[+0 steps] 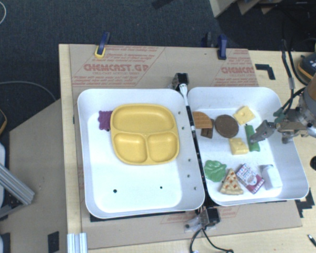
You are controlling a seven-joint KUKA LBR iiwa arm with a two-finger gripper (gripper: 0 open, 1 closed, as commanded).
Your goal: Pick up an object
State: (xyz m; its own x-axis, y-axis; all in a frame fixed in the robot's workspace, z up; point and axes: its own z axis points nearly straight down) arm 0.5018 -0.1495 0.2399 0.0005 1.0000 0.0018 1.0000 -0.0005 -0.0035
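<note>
Toy food lies scattered in the right bin (284, 101), where the gripper (259, 133) hovers just above a green block (252, 141) near the bin's middle; whether it is wide or narrow cannot be told. The block looks light, stiff and smooth, best pinched across its narrow sides. Around it sit a brown disc (226, 126), yellow cubes (239, 146) and a pizza slice (231, 183). The left bin (137, 194) holds a yellow divided tray (145, 133) toward its far edge.

Right bin (284, 101): I see loose toy food lying flat.
Near tool (258, 133): green piece (251, 138), yellow block (238, 146).
Front: pizza slice (231, 184), green lump (215, 170).
</note>
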